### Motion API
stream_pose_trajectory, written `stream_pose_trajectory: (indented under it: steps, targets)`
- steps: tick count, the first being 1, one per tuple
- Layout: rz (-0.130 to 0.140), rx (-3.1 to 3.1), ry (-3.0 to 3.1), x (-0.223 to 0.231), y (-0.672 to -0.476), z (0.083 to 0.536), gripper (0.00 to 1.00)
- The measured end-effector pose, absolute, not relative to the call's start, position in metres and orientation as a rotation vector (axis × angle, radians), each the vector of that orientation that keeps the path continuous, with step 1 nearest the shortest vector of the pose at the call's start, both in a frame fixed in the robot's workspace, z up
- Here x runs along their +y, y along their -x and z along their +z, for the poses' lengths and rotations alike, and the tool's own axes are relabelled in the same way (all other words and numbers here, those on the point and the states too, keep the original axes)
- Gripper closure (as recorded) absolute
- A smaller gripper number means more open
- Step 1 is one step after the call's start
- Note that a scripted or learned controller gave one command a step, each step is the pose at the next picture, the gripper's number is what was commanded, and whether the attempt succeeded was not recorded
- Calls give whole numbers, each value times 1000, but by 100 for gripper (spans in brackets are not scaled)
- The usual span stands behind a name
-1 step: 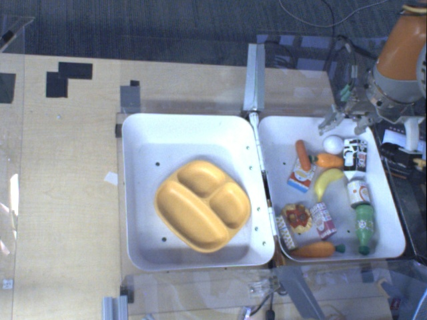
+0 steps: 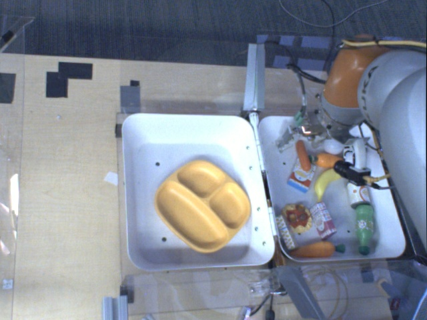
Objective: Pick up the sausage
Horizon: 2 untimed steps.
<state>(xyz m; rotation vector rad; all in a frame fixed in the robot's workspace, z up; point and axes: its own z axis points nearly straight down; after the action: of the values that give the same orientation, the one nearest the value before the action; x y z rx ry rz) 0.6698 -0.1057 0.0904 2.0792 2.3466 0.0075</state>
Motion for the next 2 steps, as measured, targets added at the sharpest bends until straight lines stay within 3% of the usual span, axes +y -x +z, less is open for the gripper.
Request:
stream_pose_trajectory:
  steps: [1,2]
  targets:
    - [9,2223,-2211,-71,-671,188,0]
    - [4,2236,-2200,-115,-670,92,0]
